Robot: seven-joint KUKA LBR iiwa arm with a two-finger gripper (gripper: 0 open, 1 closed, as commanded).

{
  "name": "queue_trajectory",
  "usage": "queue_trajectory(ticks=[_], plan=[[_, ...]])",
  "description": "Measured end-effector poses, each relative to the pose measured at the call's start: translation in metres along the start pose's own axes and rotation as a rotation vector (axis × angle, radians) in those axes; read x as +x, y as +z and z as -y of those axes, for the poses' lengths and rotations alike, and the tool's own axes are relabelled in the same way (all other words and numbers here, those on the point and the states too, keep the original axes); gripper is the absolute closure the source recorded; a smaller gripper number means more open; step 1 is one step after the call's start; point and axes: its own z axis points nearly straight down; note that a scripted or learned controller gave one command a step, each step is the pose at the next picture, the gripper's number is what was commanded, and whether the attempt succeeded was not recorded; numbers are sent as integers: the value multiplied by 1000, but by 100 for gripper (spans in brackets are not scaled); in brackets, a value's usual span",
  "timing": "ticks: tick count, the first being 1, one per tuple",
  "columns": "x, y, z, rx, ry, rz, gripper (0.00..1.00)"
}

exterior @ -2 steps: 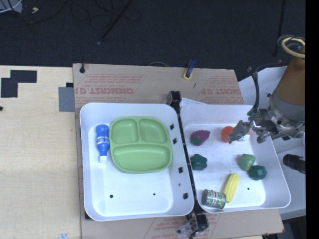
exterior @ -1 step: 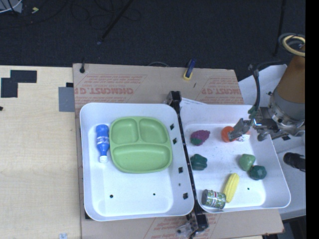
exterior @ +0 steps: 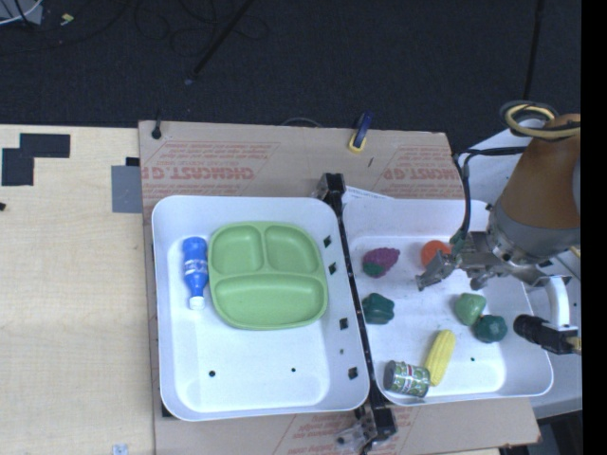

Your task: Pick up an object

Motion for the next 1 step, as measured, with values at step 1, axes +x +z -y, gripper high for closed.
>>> queue_trajectory(ticks=[1], plan=[[7, 64, 1, -1, 0, 0, 0]])
